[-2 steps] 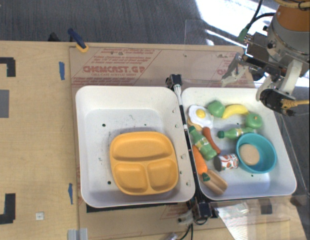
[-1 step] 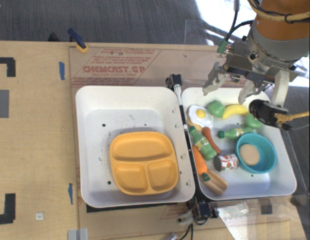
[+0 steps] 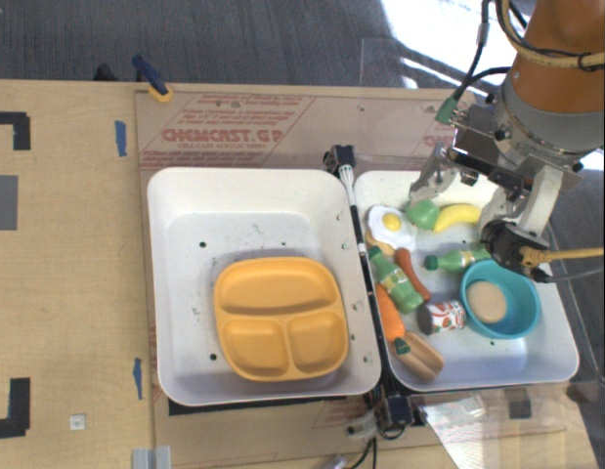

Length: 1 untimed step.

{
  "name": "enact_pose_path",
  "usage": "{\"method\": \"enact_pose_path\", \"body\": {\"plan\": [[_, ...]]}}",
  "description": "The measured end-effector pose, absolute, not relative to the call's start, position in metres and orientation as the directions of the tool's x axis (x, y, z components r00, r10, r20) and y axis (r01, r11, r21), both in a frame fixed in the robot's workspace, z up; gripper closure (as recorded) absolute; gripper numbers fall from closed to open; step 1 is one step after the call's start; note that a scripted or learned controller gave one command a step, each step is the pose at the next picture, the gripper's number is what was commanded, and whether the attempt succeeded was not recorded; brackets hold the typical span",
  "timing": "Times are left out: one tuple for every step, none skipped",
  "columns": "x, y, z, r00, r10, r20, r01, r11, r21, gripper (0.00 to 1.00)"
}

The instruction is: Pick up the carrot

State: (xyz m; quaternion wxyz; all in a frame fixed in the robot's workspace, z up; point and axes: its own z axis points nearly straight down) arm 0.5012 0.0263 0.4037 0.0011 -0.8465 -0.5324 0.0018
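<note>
- The carrot [image 3: 391,319] lies in the right bin [image 3: 551,364], against that bin's left wall, with its length running along the wall.
- Taking the carrot as landmark: a green bottle [image 3: 399,279] lies just above it and touches or nearly touches its top end; a bread-like piece [image 3: 421,354] sits at its lower end; a small can [image 3: 445,315] lies just to its right.
- Further right of the carrot stands a blue bowl [image 3: 501,302]. Up and to the right of the carrot lie a fried egg [image 3: 390,226], a green piece [image 3: 422,212] and a banana [image 3: 456,216].
- The gripper [image 3: 449,179] hangs well above and to the right of the carrot, over the far end of the bin. Whether it is open or closed cannot be told, and nothing is seen in its hold.
- Recommended approach: bring the gripper over the carrot's middle, turn it so it closes across the carrot's narrow width, then descend.
- Caution: the wall on the carrot's left leaves little room there. Expect contact with the wall or the neighbouring items.
- Open room: the floor right of the carrot, below the bowl, is the clearest space. The left bin [image 3: 175,291], across the wall from the carrot, holds a yellow tray [image 3: 280,316].
</note>
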Motion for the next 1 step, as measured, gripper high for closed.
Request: {"method": "enact_pose_path", "body": {"plan": [[0.5748, 0.0254, 0.3631, 0.231, 0.973, -0.002, 0.973, -0.231, -0.002, 0.0]]}}
